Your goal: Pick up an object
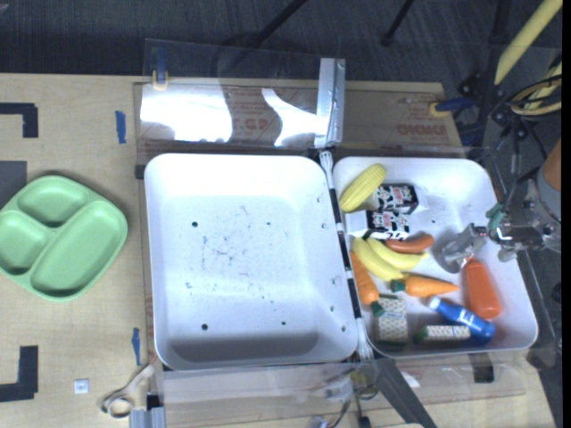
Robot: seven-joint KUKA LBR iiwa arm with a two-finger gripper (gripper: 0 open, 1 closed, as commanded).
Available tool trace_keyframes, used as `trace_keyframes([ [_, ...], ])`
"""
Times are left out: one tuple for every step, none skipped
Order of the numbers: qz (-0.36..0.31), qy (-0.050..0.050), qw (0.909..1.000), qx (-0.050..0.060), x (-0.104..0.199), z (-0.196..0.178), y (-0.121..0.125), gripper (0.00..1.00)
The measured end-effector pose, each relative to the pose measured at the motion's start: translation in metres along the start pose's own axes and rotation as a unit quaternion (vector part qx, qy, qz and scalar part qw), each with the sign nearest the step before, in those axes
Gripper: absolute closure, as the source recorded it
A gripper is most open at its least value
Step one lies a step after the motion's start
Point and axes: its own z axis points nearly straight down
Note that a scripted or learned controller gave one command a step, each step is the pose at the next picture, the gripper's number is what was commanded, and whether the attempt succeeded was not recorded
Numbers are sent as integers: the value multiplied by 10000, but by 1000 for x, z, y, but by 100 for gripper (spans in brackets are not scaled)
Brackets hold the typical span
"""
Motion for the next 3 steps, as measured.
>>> trace_keyframes([
  [139, 41, 9999, -19, -14, 152, -4, 0],
  [152, 16, 9999, -43, -16, 141, -4, 100],
  [927, -5, 9957, 4, 30, 34, 63, 100],
])
